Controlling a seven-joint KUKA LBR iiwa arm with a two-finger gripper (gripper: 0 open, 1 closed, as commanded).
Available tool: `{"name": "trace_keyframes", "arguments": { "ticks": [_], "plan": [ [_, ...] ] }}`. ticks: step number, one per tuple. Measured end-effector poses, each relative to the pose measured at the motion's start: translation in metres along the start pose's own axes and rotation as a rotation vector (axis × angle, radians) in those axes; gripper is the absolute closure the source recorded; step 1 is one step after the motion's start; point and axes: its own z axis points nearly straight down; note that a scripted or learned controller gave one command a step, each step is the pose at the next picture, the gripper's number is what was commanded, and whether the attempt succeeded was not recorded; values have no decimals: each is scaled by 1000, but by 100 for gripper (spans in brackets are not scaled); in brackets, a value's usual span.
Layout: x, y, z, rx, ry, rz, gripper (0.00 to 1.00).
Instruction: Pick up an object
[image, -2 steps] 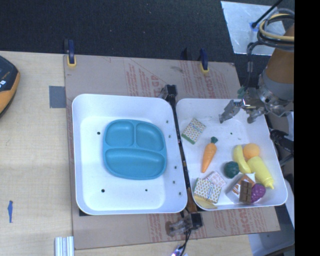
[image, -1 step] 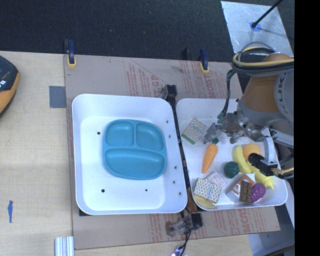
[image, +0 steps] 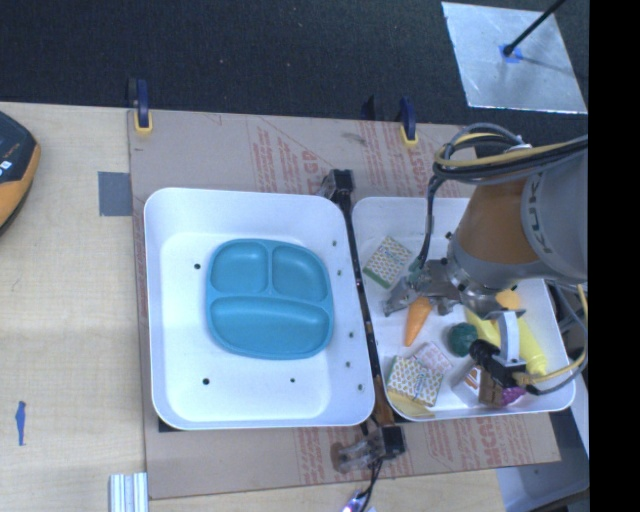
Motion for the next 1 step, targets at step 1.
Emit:
{"name": "trace_keyframes", "arguments": {
  "ticks": [1],
  "plan": [
    [-3,2,-13,-4,-3,0,100]
  ]
}}
